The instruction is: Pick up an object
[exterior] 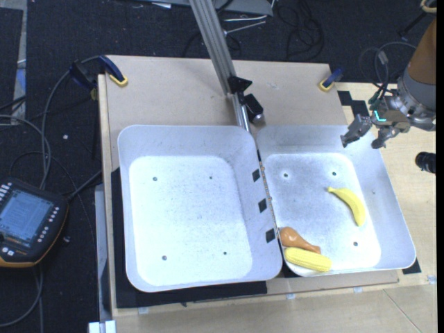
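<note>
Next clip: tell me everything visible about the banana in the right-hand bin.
The banana is yellow, smooth and curved, probably a plastic toy. It lies flat on the speckled floor of the right bin, toward its right side, running from upper left to lower right. It touches nothing else, apart from the corn cob and the pincer, which is above the bin's far rim.

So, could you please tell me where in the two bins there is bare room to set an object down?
The left bin has a bare floor from wall to wall. In the right bin, the upper half is free, above the banana. Its lower-left corner is crowded by the corn cob and the orange drumstick-like piece. The gripper sits over that bin's upper-right rim.
</note>
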Controlling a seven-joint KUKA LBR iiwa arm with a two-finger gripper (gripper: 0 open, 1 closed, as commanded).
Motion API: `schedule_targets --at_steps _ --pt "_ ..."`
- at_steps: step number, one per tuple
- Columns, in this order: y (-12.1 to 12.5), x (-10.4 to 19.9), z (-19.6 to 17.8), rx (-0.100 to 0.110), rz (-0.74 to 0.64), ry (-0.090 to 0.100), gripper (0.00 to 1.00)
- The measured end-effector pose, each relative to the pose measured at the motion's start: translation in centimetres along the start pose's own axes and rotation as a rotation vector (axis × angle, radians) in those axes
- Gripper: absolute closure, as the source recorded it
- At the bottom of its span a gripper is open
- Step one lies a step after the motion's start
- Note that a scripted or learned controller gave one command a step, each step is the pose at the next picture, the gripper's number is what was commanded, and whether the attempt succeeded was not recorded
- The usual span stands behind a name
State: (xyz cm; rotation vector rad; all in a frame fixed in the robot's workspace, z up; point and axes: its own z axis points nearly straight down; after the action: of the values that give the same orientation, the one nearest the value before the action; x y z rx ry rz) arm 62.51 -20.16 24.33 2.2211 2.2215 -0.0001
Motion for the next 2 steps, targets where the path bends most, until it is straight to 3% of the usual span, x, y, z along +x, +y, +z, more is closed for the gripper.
schedule_targets --at_steps 1,2 --pt "0.0 0.0 0.0 0.0 0.0 0.0 0.0" --pt "-0.5 0.3 4.3 0.003 0.0 0.001 0.0"
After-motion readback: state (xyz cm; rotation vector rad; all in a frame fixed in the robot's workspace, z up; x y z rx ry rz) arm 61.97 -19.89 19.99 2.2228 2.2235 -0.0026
